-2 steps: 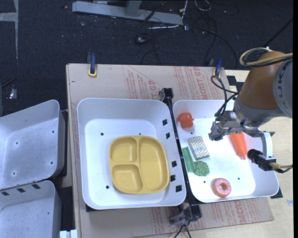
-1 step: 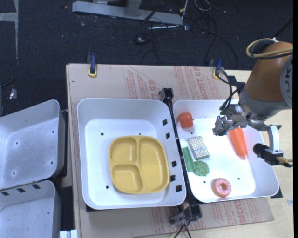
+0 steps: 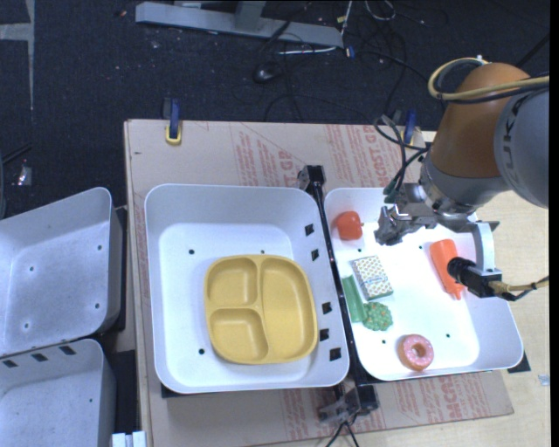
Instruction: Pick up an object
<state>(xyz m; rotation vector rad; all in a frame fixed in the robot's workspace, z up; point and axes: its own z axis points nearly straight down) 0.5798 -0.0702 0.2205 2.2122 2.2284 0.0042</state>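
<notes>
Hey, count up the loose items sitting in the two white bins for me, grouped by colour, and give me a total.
Yellow: 1, the divided plate in the left bin
Orange or red: 2, the round piece and the carrot-shaped piece
Green: 2, the flat strip and the broccoli-like piece
Patterned: 1, the checkered block
Pink: 1, the doughnut
Total: 7

The floor [image 3: 79, 70] is dark and speckled with tiny pale dots. A grey metal bar [image 3: 236, 22] and black cables [image 3: 297, 61] lie on it at the top of the frame. A light brown board [image 3: 244, 153] with faded red letters sits in the middle.
</notes>
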